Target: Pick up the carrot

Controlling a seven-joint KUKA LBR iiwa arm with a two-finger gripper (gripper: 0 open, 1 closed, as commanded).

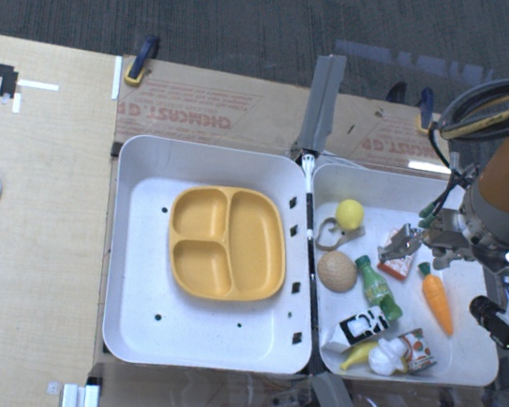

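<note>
Bright, even light; perhaps slightly soft

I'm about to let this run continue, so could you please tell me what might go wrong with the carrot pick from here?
The carrot lies in the crowded right bin, close to that bin's right wall, which may obstruct a finger. The gripper sits above a small red packet beside the carrot, so it might close on that instead. The green bottle lies nearby and could get knocked.

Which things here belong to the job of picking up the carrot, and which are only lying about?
For the job:
carrot, in the right bin
gripper, just to the carrot's left

Lying about:
yellow divided plate in the left bin
lemon
potato
green bottle
banana
</note>
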